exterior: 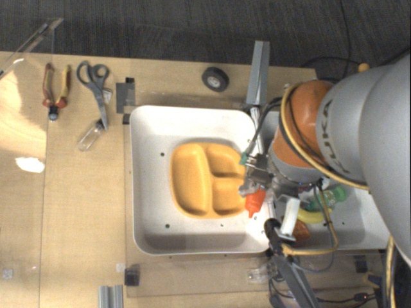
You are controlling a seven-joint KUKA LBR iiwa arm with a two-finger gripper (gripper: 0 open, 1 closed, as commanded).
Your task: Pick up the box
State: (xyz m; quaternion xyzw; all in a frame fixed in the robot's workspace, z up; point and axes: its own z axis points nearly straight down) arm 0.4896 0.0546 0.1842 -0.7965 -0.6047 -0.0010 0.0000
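The yellow box (202,178) lies in a white bin (151,172). The gripper (257,175) hangs at the box's right edge. I cannot tell if it grips anything.

Hidden for the most part under the grey arm (372,127): the right bin (359,226), with just a strip of white floor showing near the desk's front right corner. Gripper (257,188) buried below the orange band and a tangle of cables, fingers impossible to make out. Half covered by the wrist: a yellow piece (309,216) and a green one (331,195), shapes too broken up to name. Cut off at the right edge, the arm's upper body. Nothing recognisable as a box.
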